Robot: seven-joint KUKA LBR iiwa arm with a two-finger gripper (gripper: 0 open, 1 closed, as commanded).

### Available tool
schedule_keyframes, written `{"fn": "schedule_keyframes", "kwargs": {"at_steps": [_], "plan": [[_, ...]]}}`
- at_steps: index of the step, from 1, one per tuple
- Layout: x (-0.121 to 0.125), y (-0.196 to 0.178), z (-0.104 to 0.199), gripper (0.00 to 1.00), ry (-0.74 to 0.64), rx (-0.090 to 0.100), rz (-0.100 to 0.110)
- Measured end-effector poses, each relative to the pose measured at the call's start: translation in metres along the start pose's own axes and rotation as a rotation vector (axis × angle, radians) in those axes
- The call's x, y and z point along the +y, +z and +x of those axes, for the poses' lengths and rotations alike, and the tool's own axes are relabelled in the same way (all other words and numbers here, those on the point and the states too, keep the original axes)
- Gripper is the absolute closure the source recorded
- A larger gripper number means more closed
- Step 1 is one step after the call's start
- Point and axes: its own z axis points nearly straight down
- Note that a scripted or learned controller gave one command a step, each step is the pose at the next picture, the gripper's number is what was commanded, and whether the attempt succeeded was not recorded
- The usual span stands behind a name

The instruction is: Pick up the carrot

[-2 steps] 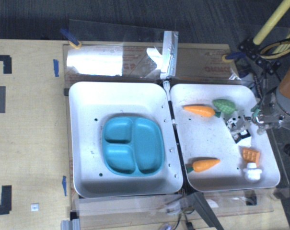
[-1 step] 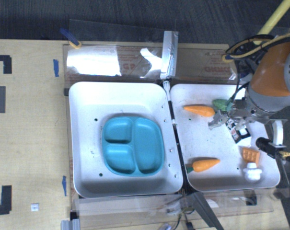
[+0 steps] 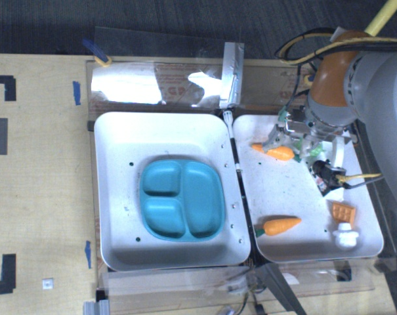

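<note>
In the right bin (image 3: 311, 241), the gripper (image 3: 296, 143) hangs over the far carrot (image 3: 275, 152), which lies crosswise just left of it; whether it pinches anything cannot be told. A second carrot (image 3: 279, 226) lies nearer.

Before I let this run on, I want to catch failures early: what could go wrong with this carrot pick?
1. The gripper sits beside the upper carrot, near the right bin's back wall; it might slip away.
2. A second carrot lies nearer the front, so the target is ambiguous.
</note>
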Motion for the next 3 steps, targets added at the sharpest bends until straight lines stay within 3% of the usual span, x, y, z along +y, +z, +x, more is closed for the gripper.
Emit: {"fn": "schedule_keyframes", "kwargs": {"at_steps": [1,2,3], "plan": [[0.000,0.029,0.017,0.00,0.225,0.000,-0.006],[0.001,0.021,0.017,1.00,0.222,-0.002,-0.005],[-0.031,-0.067,0.037,1.00,-0.054,-0.001,-0.004]]}}
